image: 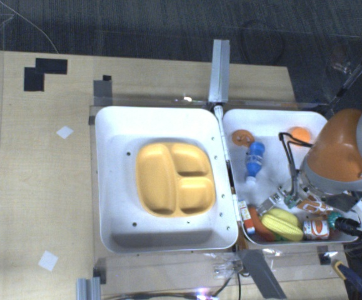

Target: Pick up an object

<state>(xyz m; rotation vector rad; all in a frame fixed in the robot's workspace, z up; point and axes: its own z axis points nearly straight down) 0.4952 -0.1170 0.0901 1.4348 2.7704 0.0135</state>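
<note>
Over the right white bin [274,120], the claw [288,197] sits low beside a yellow plastic corn cob [282,224]; claw state cannot be determined. Left white bin [115,167] holds a yellow divided tray [174,178].

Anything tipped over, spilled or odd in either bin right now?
No spill shows. The blue water bottle lies on its side in the right bin. The yellow tray sits flat in the left bin. Other items crowd the right bin's near edge.

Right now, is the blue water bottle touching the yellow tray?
Apart. The camera view shows the bottle in the right bin and the yellow tray in the left bin.
</note>
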